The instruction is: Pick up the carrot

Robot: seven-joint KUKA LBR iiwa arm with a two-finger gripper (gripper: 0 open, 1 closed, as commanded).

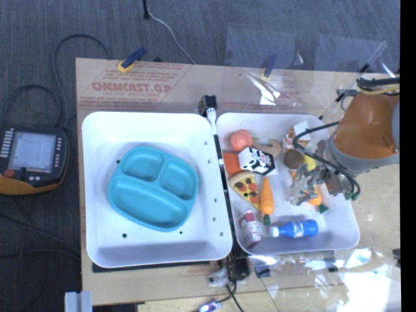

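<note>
One carrot [266,195] in right bin [338,236], one blue bottle [296,229] near; fingers [304,190] state unclear.

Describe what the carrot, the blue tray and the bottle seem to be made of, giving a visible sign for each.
Carrot: probably moulded plastic, a toy; even orange, smooth skin.
Blue tray: probably hard plastic, smooth with a slight sheen; one even turquoise, rounded moulded compartments.
Bottle: likely plastic, glossy blue body with a white end; too small to be sure.
</note>
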